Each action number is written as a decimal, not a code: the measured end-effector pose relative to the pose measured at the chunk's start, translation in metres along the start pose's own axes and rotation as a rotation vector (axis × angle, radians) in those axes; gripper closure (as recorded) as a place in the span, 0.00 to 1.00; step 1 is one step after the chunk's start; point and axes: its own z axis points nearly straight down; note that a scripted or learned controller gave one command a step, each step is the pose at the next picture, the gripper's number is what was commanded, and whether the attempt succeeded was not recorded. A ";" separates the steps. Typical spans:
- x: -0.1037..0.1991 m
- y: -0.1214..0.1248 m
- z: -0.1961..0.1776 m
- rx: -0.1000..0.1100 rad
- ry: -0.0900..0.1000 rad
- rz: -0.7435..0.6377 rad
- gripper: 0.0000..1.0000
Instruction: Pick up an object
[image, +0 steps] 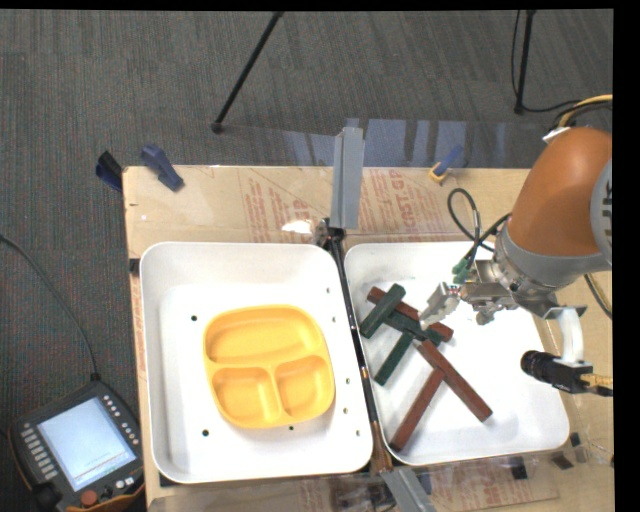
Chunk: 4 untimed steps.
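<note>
Dark grey carpet (120, 70) surrounds the plywood desk (240, 205); a tripod leg (245, 70) and cable (45, 290) lie on it.

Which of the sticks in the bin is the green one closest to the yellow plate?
The dark green stick lying slanted nearest the divider, below the green cross piece. The others are brown and lie farther right.

Grey arm (560, 250) reaching in from the right over the right bin (520, 430), orange band (565, 185) above the wrist, gripper (440, 305) low toward the bin's middle, its finger spread hard to read
</note>
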 end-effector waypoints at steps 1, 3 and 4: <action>-0.060 0.047 0.124 -0.012 -0.002 -0.003 0.00; -0.059 0.048 0.115 -0.013 0.004 0.003 0.00; -0.062 0.003 0.135 -0.001 0.000 -0.136 0.00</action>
